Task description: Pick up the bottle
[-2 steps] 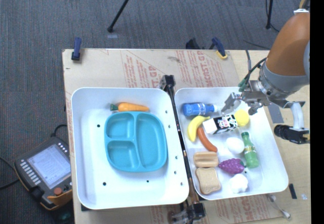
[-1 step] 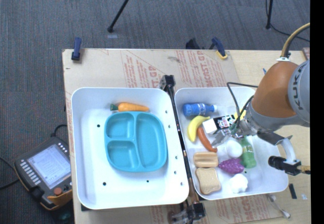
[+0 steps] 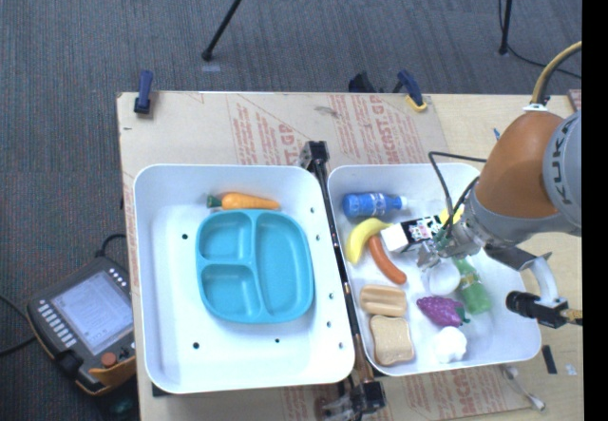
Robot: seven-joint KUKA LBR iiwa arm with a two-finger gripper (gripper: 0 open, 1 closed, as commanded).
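Below, grey carpet around a cardboard-topped bench (image 3: 285, 124); tripod legs (image 3: 233, 6) behind; blue bottle (image 3: 370, 204) lying at the right bin's (image 3: 513, 348) far end beside a banana (image 3: 361, 237); gripper (image 3: 439, 248) low nearby, jaw state impossible to tell.

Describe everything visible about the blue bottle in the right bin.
The blue bottle lies on its side near the far edge of the right bin, its white cap pointing right. It looks like glossy plastic with a lighter label band around its middle. The banana lies just in front of it, close or touching. The gripper is off to its right, apart from it.
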